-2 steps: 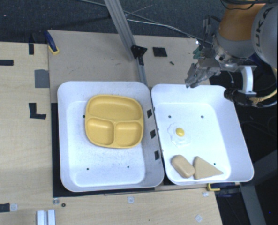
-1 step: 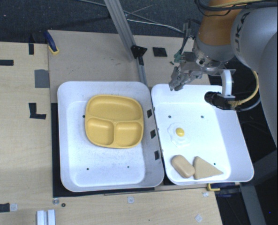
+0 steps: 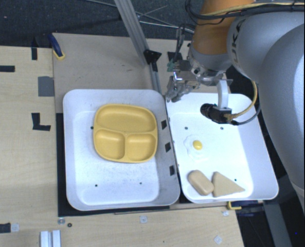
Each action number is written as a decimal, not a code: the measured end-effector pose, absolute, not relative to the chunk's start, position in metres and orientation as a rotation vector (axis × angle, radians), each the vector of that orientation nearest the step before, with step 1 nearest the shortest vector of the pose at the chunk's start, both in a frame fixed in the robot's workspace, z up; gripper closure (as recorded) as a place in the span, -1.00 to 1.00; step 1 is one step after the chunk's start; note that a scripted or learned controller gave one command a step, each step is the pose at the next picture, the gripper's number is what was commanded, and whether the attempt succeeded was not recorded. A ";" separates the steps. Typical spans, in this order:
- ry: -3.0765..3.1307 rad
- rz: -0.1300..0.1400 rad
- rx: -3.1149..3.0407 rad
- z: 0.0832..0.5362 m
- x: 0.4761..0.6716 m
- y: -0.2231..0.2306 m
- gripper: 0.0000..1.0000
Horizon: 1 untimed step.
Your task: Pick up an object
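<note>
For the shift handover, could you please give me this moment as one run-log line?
hand: above right bin's far-left corner | holding: nothing seen | right bin: fried egg, bread roll, wedge | left bin: yellow tray

One fixed cam, mounted above the tabletop (image 3: pixel 18 138), looking down at a slant toward the far side. Mid-range: both white bins fit w/ some tabletop around them. Left bin (image 3: pixel 77 153) sits about centre frame, right bin (image 3: pixel 255 153) toward the right. Arm (image 3: pixel 275 50) comes in from the right and far side, close to the lens, bulking large over the upper right corner. Dark floor shows along the far edge.
</note>
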State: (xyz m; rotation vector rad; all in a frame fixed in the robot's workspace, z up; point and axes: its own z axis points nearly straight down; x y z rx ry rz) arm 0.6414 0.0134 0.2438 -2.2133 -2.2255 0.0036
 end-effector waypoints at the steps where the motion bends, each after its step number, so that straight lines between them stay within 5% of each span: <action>1: -2.226 0.003 -2.213 0.234 0.637 0.062 1.00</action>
